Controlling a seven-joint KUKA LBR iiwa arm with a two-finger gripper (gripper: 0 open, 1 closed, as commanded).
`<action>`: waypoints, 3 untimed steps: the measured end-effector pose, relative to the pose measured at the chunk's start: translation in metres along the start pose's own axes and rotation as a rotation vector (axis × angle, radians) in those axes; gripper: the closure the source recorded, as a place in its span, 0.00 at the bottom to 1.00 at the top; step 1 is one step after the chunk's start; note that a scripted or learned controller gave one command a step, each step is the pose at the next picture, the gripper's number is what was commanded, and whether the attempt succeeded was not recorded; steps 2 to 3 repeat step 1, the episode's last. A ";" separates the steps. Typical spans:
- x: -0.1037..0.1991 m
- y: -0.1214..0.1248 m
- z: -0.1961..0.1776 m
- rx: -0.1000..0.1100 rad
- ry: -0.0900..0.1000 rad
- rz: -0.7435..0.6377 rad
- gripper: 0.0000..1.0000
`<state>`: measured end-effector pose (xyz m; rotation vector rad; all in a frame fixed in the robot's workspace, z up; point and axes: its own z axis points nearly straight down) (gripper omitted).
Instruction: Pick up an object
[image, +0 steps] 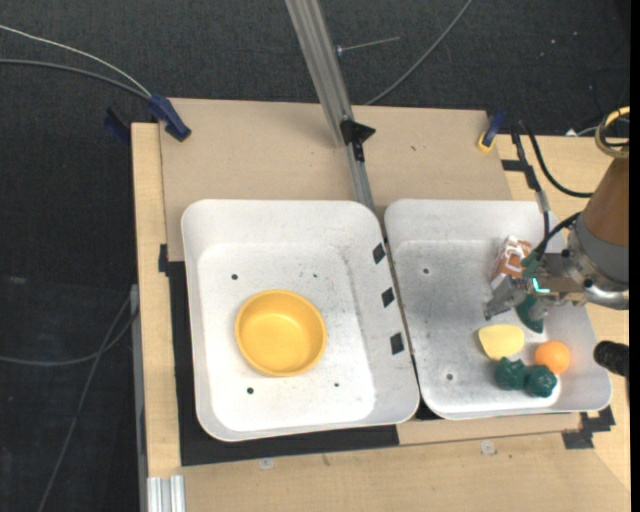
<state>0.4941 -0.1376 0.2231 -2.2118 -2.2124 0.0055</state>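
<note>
White right bin (450, 300), pale yellow rounded object (501, 341) just below hand (512, 300), finger state unclear

A yellow bowl (281, 332) sits in the left bin (210, 240). In the right bin (440, 230), the end effector (512, 300) hangs above a yellow piece (501, 341), an orange ball (552, 356) and a green object (526, 377).

Yellow bowl (281, 332) sitting in speckled white left bin (215, 250); right bin (440, 240) white, showing pale yellow piece (501, 341), orange ball (552, 356), dark green object (526, 377); bench (260, 150) showing tan
</note>
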 end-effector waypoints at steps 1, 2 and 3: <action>0.000 0.001 -0.001 -0.003 0.000 0.000 0.00; 0.000 0.001 -0.001 -0.003 0.000 0.000 0.00; 0.000 0.001 -0.001 -0.003 0.000 0.000 0.00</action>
